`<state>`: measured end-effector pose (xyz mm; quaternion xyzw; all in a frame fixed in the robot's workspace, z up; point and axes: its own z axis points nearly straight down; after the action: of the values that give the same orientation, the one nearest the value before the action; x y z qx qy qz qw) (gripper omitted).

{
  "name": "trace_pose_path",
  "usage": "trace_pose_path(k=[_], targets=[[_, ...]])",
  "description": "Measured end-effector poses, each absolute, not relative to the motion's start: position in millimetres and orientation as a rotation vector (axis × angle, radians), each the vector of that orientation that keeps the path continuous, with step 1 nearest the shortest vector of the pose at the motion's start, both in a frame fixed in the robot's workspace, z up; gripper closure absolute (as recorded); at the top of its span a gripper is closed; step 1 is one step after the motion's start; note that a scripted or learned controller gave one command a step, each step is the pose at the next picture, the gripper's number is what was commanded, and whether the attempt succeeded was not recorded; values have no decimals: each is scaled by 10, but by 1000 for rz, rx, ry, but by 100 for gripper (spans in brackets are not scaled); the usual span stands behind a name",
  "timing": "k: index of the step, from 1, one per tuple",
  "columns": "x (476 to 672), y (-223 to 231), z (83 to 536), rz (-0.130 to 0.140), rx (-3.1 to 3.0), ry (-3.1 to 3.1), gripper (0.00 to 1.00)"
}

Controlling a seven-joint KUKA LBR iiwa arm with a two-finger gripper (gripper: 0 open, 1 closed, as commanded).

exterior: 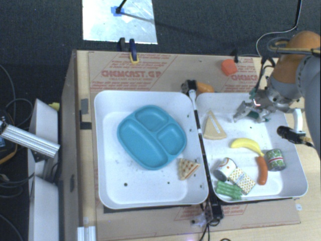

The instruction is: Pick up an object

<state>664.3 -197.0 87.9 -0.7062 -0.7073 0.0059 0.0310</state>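
Note:
My gripper (252, 112) hovers over the far part of the right bin (296, 185), open, with nothing between its fingers. A pale sandwich wedge (214, 127) lies to its left, near the bin's divider. Toward the front from the gripper lie a yellow banana (246, 144), a red sausage (261, 169) and a green-and-red can (274, 159). At the bin's front are a small mug (225, 165), a checkered box (242, 181) and green beans (228, 190).
The left bin (108, 185) holds a blue divided plate (150, 137) and a waffle-like triangle (188, 168) at its right edge. An orange item (204, 88) sits behind the bins, and an orange block (229, 67) rests on the bench beyond.

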Motion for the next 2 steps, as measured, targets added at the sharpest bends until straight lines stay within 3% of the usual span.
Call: trace_pose_path(k=[1, 2], targets=[[6697, -2060, 1163, -3, -2219, -2228, 0], [6697, -1693, 1864, -5, -2219, -2230, 0]])
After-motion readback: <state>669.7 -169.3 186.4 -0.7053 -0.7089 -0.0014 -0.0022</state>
